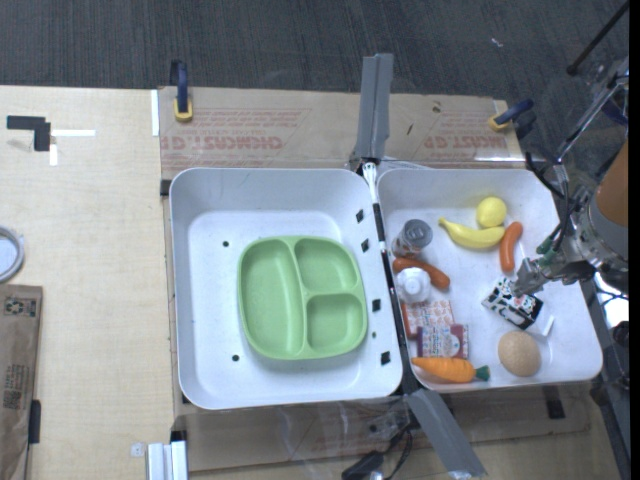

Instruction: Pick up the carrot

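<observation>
The carrot (445, 369) is orange with a small green top and lies flat along the front edge of the right bin (572, 366). My gripper (526, 282) reaches in from the right over the bin's right half, just above a small black-and-white box (514, 307). It stands up and to the right of the carrot, well apart from it. Nothing shows held by the gripper.
The right bin also holds a banana (470, 234), a lemon (490, 211), a red-orange sausage (510, 246), a can (415, 234), a white bottle (413, 286), a red packet (437, 330) and a tan egg-shaped ball (519, 353). A green divided plate (300, 298) lies in the left bin (200, 268).
</observation>
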